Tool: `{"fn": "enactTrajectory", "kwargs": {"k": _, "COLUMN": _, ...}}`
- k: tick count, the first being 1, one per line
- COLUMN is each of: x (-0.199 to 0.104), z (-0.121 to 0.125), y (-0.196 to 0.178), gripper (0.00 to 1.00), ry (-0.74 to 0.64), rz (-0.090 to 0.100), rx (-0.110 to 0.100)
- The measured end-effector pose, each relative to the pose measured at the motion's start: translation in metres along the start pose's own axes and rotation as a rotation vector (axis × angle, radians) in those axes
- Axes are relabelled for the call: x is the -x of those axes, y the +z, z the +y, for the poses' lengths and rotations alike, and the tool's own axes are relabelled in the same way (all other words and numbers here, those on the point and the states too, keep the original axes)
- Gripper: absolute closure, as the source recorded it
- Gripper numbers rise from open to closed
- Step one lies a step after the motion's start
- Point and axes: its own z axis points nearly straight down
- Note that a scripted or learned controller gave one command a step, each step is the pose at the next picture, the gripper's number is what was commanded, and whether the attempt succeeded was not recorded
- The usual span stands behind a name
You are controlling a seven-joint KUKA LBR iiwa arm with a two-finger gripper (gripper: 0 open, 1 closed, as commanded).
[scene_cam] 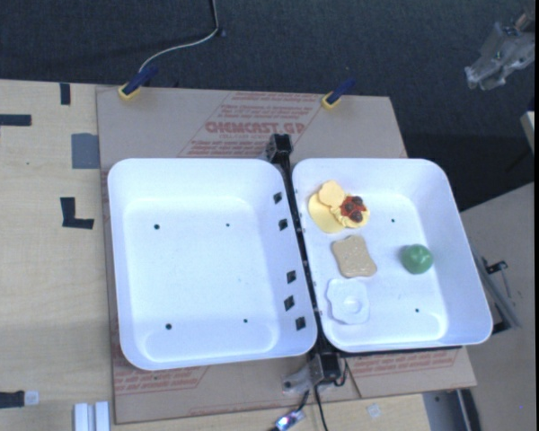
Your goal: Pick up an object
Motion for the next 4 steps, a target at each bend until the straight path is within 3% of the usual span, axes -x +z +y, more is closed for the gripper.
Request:
{"fn": "enactTrajectory", "kwargs": {"k": 1, "x": 0.116, "z": -0.008, "y": 0.015, "gripper": 1.00, "ry": 0.009, "rz": 0.001, "rx": -0.017}}
{"fn": "enactTrajectory", "kwargs": {"k": 2, "x": 0.108, "z": -0.100, "y": 0.083, "gripper": 1.00, "ry": 0.002, "rz": 0.009, "rx": -0.024}}
{"fn": "enactTrajectory", "kwargs": {"k": 3, "x": 0.109, "z": -0.090, "y": 0.002, "gripper": 1.00, "ry": -0.003, "rz": 0.001, "rx": -0.007}}
{"fn": "enactTrajectory", "kwargs": {"k": 4, "x": 0.073, "z": -0.108, "y": 0.038, "gripper": 1.00, "ry": -0.003, "rz": 0.006, "rx": -0.018}}
